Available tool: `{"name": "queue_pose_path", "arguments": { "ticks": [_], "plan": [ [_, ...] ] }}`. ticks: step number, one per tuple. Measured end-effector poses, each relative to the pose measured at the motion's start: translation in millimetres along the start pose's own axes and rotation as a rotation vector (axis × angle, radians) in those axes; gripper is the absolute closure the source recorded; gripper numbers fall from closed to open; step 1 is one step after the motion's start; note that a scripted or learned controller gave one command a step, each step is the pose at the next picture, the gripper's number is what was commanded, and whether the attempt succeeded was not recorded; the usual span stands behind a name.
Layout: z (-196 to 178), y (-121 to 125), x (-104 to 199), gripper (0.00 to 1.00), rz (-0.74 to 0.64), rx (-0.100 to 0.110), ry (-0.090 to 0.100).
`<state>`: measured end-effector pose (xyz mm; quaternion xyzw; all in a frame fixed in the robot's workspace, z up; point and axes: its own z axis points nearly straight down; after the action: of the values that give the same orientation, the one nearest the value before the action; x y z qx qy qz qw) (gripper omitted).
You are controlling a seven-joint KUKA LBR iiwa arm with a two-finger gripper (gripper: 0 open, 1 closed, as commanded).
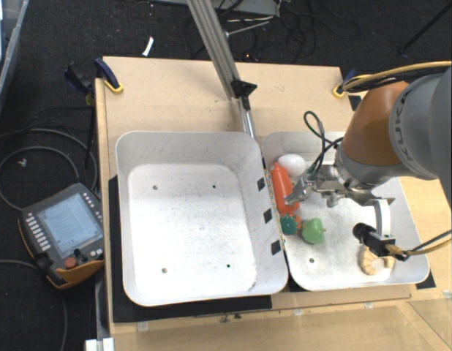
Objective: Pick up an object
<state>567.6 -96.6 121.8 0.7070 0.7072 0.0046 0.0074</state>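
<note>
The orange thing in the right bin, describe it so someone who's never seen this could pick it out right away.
Find the right bin, the one under the arm. Along its left wall, beside the divider between the bins, lies the long orange object. It is the only elongated orange item, with a white ball above it and green pieces below.

The arm (401,126) hides part of the right bin (416,269).
</note>
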Motion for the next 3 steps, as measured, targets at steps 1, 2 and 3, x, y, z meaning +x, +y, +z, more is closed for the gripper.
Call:
{"name": "queue_pose_path", "arguments": {
  "ticks": [1,2,3],
  "plan": [
    [-7.8,0.2,0.9,1.00,0.002,0.000,0.002],
    [-71.5,2.1,0.1,1.00,-0.002,0.010,0.003],
    [-119.0,4.3,0.1,1.00,-0.003,0.011,0.003]
  ]
}}
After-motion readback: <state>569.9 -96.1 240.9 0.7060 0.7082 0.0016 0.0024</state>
